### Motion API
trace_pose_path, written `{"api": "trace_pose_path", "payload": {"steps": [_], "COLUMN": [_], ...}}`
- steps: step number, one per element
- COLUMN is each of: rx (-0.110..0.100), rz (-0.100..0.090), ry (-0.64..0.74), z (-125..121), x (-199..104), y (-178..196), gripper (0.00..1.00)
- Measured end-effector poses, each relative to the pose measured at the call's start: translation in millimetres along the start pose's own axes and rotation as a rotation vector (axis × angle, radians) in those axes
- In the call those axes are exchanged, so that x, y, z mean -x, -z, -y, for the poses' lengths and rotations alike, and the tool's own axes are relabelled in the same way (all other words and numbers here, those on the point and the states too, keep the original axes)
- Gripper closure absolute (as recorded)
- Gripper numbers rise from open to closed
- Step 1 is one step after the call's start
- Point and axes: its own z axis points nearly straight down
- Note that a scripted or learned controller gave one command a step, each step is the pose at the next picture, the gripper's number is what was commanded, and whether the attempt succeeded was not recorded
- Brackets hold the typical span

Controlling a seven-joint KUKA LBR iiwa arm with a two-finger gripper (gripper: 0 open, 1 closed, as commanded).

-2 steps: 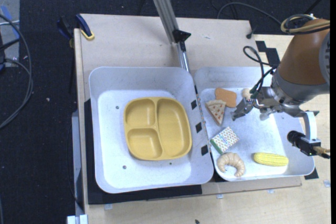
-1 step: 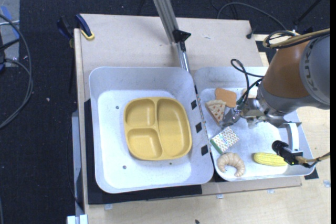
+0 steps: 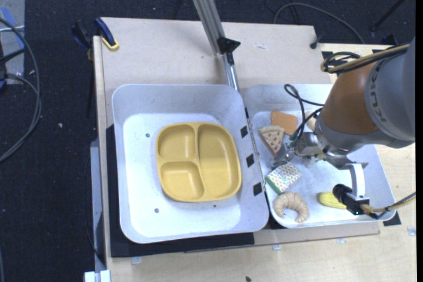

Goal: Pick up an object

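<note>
objects lie in the right bin [image 3: 380, 162]: a patterned block [image 3: 284, 176] just under the gripper [image 3: 289, 150], a sandwich wedge [image 3: 271, 138] and orange piece [image 3: 284, 120] above, a croissant [image 3: 291, 205] and banana [image 3: 330, 200] below. whether the gripper is spread cannot be told. the left bin [image 3: 132, 142] holds a yellow divided plate [image 3: 197, 161].

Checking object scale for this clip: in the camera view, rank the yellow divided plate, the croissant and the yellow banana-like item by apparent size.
1. yellow divided plate, by far the largest
2. croissant
3. yellow banana-like item, partly hidden by the arm's hardware, so its full size is unsure
</note>
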Motion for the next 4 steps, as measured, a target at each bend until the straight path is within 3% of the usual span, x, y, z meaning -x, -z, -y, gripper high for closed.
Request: {"api": "trace_pose_path", "payload": {"steps": [1, 2, 3, 4], "rx": [0.006, 0.003, 0.001, -0.004], "rz": [0.004, 0.001, 0.0, -0.003], "ry": [-0.002, 0.002, 0.003, 0.008], "z": [-1.2, -4.3, -5.6, 2.8], "x": [1.6, 3.4, 3.6, -49.3], "y": [12.0, 75.4, 110.6, 115.5], "gripper": [1.0, 1.0, 1.0, 1.0]}}
